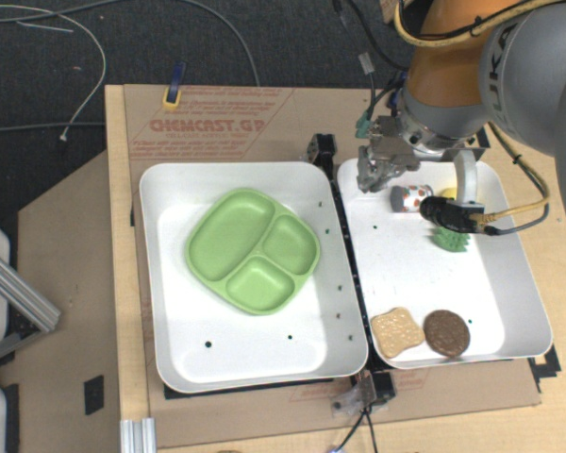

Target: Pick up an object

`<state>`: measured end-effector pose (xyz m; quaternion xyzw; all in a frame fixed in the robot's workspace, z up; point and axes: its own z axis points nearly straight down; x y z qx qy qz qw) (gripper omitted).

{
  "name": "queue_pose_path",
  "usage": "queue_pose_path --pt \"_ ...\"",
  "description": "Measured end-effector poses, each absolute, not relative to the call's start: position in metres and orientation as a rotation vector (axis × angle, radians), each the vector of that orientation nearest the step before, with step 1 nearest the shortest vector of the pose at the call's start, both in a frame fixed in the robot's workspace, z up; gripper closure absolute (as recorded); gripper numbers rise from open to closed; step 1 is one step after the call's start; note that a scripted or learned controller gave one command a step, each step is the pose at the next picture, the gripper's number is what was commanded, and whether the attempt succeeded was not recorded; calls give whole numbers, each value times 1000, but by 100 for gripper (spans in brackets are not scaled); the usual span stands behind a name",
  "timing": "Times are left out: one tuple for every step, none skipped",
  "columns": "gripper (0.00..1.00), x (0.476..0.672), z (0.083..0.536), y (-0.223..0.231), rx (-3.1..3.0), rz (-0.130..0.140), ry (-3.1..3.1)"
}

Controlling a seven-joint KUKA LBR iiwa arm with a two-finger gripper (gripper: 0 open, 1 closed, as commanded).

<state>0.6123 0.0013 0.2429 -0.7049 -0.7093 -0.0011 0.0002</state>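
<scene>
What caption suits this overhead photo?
Robot arm reaching into the right bin of small items; green divided plate in left bin.

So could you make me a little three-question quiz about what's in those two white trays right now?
1. True or false: the green divided plate lies in the left bin.
2. Which two flat items lie side by side near the front edge of the right bin? A) a tan square cracker and a brown round cookie B) two spoons C) a cup and a lid
3. Over which bin does the gripper hover?

Key:
1. True.
2. A: the tan cracker and the brown cookie.
3. The right bin, at its far left corner, near a small white and red object.
</scene>
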Motion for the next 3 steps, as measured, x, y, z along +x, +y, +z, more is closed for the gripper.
queue_pose_path --pt "100 608 234 45 -2213 1 -2224" --pt "100 593 231 91 -2212 2 -2225" --pt "0 593 231 88 -2218 3 -2221"
